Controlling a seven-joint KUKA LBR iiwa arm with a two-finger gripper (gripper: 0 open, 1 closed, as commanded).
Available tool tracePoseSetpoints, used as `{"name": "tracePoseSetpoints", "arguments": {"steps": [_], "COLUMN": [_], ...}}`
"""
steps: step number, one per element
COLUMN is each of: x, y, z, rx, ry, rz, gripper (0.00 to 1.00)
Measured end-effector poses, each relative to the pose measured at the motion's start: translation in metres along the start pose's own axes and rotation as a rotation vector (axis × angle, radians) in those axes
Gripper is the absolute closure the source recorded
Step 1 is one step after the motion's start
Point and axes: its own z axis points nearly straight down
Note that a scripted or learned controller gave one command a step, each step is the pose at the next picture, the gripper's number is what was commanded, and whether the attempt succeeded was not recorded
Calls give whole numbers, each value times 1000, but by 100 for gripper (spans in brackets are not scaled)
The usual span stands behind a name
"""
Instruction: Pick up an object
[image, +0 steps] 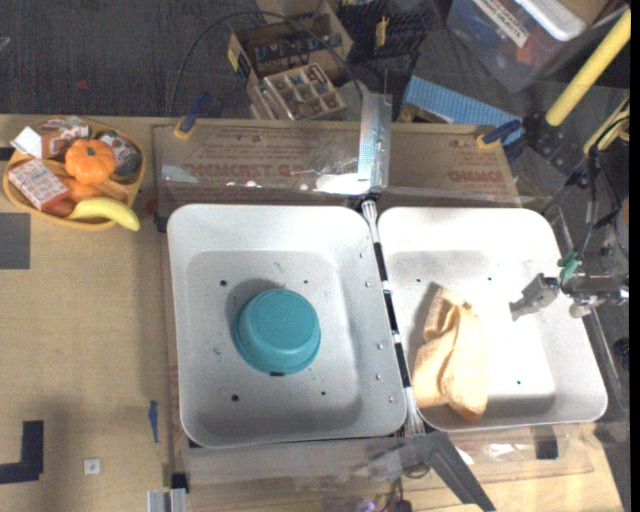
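Gripper (528, 300) low over right bin (500, 235) (right side), near cloth (452, 350), grasp state unclear

Pale wooden bench (80, 330) under bright, even light; dark grey carpeted floor (90, 55) behind; cardboard panel (270, 160) along the far edge; fruit-filled bowl (70, 180) at the far-left corner; cluttered crates (295, 65) beyond

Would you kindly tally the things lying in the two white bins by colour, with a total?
Teal: 1, the bowl, upside down in the left bin.
Tan: 1, the cloth in the right bin.
Total: 2
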Motion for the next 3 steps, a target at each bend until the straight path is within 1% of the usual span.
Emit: {"name": "tracePoseSetpoints", "arguments": {"steps": [1,2,3], "x": [20,55,55], "y": [53,66,88], "z": [163,164,165], "rx": [-8,-14,-13], "ry": [-1,-5,-3], "rz": [-58,-354,-257], "gripper": [0,0,0]}}
